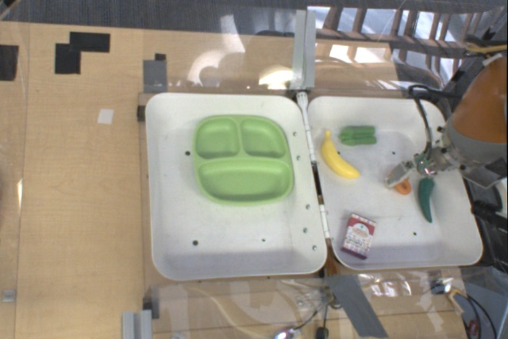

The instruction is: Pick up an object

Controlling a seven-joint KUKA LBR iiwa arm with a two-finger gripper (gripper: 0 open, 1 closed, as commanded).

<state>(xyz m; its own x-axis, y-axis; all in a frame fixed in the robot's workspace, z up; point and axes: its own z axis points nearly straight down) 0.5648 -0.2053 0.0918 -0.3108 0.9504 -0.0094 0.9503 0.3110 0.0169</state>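
Note:
In the right bin (456, 250) my gripper (409, 171) hangs low, right over a small orange piece (403, 187). A dark green chili-shaped piece (426, 199) lies just to its right. A yellow banana (337, 157) lies near the bin's left wall. Behind the banana is a flat green piece (358, 136). A small red box (359, 235) sits toward the front. The arm's orange band (484, 103) shows at the right edge. Nothing is visibly lifted.
The left bin (171, 234) holds a light green divided plate (242, 159). A raised divider (313, 171) separates the two bins. A grey post (302, 52) stands behind them, and cables run along the bench's front edge (317, 313).

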